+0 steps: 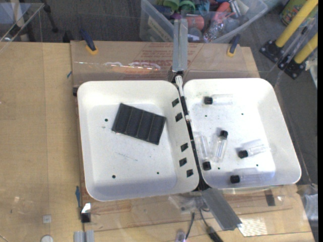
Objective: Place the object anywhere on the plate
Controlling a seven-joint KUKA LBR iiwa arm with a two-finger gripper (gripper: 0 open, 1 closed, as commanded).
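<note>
**Tool state.** Whether the gripper is apart, together, or clamped on anything cannot be told, so the position of the task items relative to it cannot be given either.

**Task items.** The plate (139,123) is a dark, ribbed rectangular slab. It lies flat in the left bin (126,175), in the upper-middle area, turned slightly off square to the bin walls. Nothing rests on it.

The objects are five clear vials with black caps, all lying on their sides in the right bin (262,115):
- The far vial (218,100) is near the back wall, with its cap toward the divider.
- The centre vial (220,146) has its cap pointing away from the camera.
- The divider vial (204,147) lies just beside the centre vial, on its left, with its cap toward the camera.
- The right vial (252,149) lies apart from that pair.
- The front vial (250,177) rests against the near wall.

All of the vials are well apart from the plate, separated from it by the ridge (182,135) where the two bins meet.

**Surroundings.** The bins sit on a wooden bench (35,135). Behind them stands a clear tub (202,6) of mixed coloured items.
</note>
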